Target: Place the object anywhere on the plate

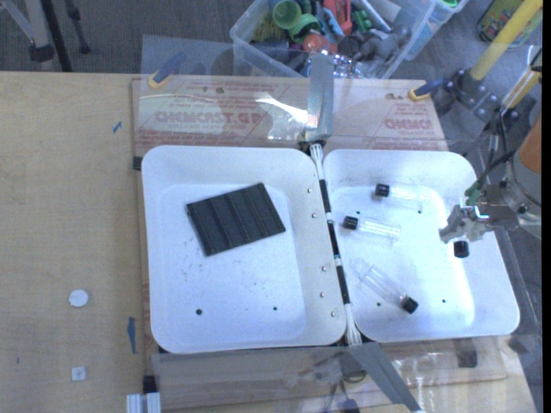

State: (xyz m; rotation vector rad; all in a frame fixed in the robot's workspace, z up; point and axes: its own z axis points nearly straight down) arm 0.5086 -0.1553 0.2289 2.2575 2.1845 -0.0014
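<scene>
A dark ribbed plate [237, 218] is seen lying flat in the left bin [250, 295], skewed, in the upper-left half. It is taken as the drop target, since it is the only thing there that could serve as one.

Three clear tubes with black caps are spread in the right bin [430, 310], all lying on their sides and well apart from one another: top tube [396, 194], middle tube [372, 226], low tube [386, 286]. This bin is judged to be the pick source and the tubes loose stock. None has yet been put on the plate.

The gripper [465, 226] is seen low over the right side of the right bin, near its right wall, reached in from the right. A small black cap [461, 249] is seen just under it, touching it or nearly so. It is likely the end of a fourth tube, the task's object, held or being picked upright, but no clear body can be made out.

Jaws: too small and blurred for the opening to be told. A grip is not confirmed; the cap may only be resting on the bin floor below the gripper.

The object is judged to be in the right bin, with the divider still to be crossed to reach the plate.
</scene>
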